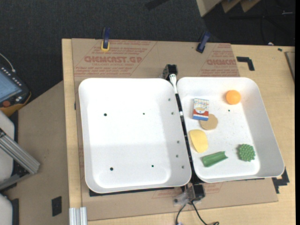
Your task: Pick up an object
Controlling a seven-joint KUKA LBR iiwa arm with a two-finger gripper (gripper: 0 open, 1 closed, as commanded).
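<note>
I count five objects in the right bin [262,125]: one orange ball [233,97], one small carton [200,109] touching a tan disc [209,122], yellow piece [198,140], green pod [214,158], green bumpy ball [246,152] nearer me.

White bins [126,90]; orange ball [233,97]; yellow lump [198,140]; green bumpy ball [246,152]; tan disc [209,122].
</note>
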